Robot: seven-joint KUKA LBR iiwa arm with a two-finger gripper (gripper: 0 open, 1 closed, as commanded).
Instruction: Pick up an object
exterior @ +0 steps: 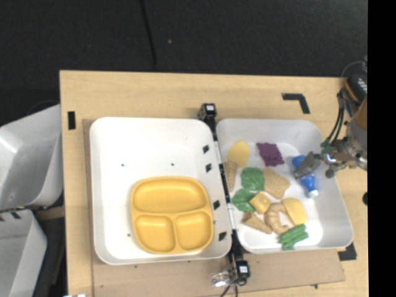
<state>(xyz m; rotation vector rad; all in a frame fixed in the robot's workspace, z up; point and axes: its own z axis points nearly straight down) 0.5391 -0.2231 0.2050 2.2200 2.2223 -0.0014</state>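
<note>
The right bin (334, 221) holds a heap of toy food. In it are a yellow piece (239, 151), a purple piece (269, 153), a green leaf (252, 178), a tan cracker (276, 183), a yellow wedge (296, 210) and a green bean pod (293, 236). A blue object (308, 183) lies near the bin's right wall. My gripper (313, 164) reaches in from the right and hangs low over the blue object, partly covering it. I cannot tell whether it touches the object.
The left bin (111, 159) holds a yellow divided plate (171, 215) in its lower half. A black clip (208, 111) sits at the top of the ridge between the bins. The wooden bench (154, 91) surrounds both bins.
</note>
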